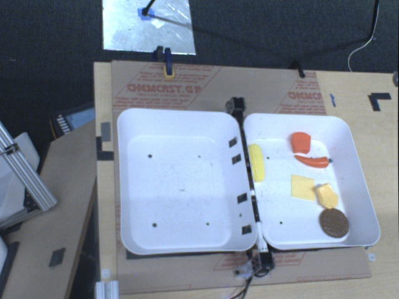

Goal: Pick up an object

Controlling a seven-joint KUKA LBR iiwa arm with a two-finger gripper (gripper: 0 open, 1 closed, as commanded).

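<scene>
Right shallow white bin [355, 167] holds yellow corn cob [256, 162], orange block [300, 142], red chili pepper [312, 161], brown round cookie [334, 222]; gripper state: cannot tell

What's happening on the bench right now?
Six food items sit in right bin, corn cob nearest the divider. Nothing picked. Nothing over them.

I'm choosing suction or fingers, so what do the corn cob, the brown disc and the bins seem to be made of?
Corn cob: probably moulded plastic toy food, with an even yellow, dull surface. Brown disc: likely plastic too, matt and faintly speckled; the material is uncertain. Bins: thin formed white plastic, judging by the smooth rounded rims and slight sheen.
</scene>
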